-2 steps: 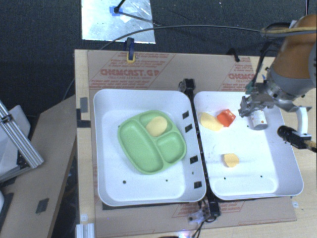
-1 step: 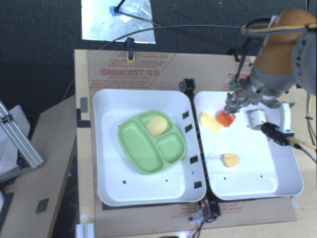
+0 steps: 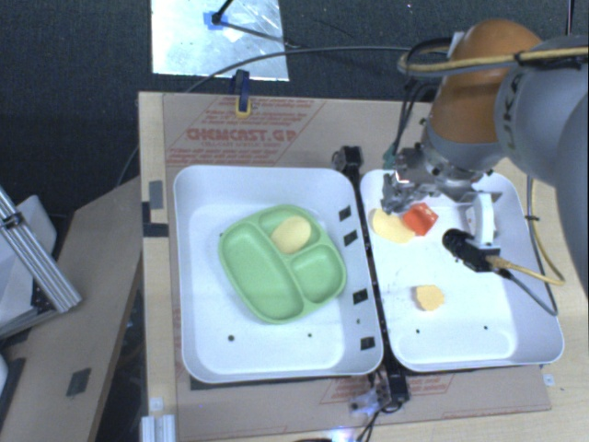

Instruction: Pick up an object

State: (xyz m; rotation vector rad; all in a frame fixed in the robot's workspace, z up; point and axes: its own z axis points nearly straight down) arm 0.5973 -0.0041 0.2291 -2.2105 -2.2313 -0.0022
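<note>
The claw point(image 3: 401, 194) hangs low over the right bin point(image 3: 479, 339) – open or closed, I cannot tell – just above a pale yellow piece point(image 3: 392, 227) and a red piece point(image 3: 421, 219) beside it. A small orange-yellow chunk point(image 3: 428, 297) lies apart.

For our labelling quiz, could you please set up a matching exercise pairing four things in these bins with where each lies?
Things:
1. green tray
2. yellow lump
3. red piece
4. orange chunk

Places:
A. alone, towards the front of the right bin
B. on the floor of the left bin
C. right beside the hand
D. in a compartment of the tray

Pairs: 1-B, 2-D, 3-C, 4-A.
</note>
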